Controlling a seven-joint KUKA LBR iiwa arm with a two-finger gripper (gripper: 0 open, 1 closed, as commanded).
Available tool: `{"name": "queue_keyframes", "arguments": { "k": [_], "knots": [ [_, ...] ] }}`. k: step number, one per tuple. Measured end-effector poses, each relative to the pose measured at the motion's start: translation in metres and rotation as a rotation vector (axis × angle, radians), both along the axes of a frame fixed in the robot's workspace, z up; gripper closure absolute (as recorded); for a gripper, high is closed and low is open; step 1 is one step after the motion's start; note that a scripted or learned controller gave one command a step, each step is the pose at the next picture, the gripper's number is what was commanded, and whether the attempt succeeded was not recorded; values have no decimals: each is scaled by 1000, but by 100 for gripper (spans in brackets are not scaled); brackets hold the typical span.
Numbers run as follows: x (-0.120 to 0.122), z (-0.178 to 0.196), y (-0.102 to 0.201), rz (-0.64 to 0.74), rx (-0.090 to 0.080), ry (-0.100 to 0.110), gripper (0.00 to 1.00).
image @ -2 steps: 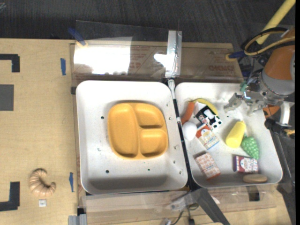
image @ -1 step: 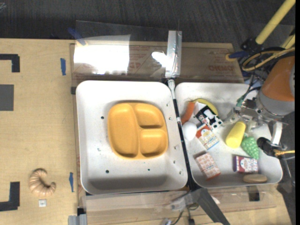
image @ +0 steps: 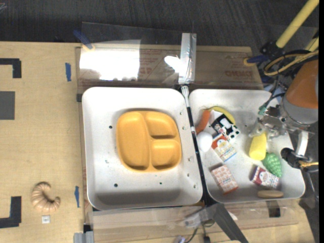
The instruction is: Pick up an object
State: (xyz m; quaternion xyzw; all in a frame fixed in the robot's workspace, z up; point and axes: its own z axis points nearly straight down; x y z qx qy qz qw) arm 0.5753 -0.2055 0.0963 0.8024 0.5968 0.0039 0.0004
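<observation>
The right bin (image: 243, 96) holds several small items. Among them are an orange carrot (image: 204, 119), a yellow banana (image: 224, 112), a black-and-white toy (image: 224, 126), a white egg (image: 204, 142) and a small carton (image: 225, 149). A pink box (image: 224, 178), a yellow lemon-shaped piece (image: 257, 147), a green bunch of grapes (image: 273, 164), a red packet (image: 262, 176) and a brown stick (image: 270, 193) lie there too. My gripper (image: 267, 126) hangs low at the bin's right side, just above the far end of the yellow piece. I see nothing lifted in it.
The left bin (image: 96, 105) carries an orange-yellow divided plate (image: 149, 139). A tan pastry-like toy (image: 44, 196) lies on the bench at the left. The arm's orange band (image: 307, 85) and cables (image: 283, 59) crowd the right bin's right side.
</observation>
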Motion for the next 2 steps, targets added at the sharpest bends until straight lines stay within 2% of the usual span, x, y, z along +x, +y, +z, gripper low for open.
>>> {"name": "queue_keyframes", "arguments": {
  "k": [1, 2],
  "knots": [
    [49, 99, 40, -143, -3, 2, 100],
    [36, 168, 54, 271, -7, 2, 100]
  ]
}}
